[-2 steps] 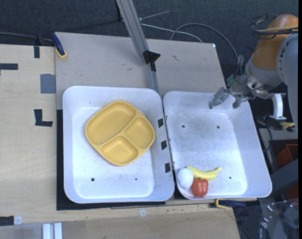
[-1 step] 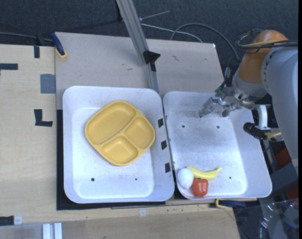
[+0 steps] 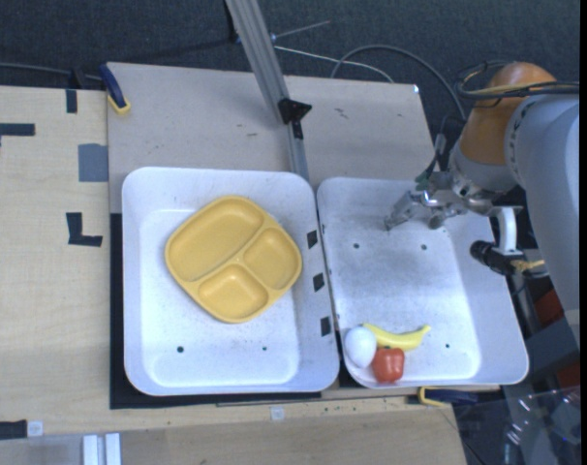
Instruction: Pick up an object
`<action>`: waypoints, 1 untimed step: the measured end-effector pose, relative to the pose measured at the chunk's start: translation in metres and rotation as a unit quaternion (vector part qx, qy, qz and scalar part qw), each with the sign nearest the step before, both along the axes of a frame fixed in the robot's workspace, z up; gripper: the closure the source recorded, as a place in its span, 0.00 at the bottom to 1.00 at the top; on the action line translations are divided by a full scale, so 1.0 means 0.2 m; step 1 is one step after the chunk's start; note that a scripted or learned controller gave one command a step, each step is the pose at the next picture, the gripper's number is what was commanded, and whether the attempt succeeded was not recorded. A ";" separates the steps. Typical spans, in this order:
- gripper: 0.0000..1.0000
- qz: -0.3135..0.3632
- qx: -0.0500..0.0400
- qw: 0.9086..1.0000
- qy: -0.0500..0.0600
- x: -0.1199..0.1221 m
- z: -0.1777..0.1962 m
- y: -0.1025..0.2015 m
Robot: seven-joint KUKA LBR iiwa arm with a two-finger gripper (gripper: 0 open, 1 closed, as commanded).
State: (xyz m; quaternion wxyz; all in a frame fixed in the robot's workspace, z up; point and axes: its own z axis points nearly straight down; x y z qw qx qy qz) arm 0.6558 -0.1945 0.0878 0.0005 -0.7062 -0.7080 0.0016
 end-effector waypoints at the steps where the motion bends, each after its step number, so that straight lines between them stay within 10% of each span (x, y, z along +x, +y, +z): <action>1: 1.00 0.001 -0.001 1.000 0.000 0.00 0.05 0.00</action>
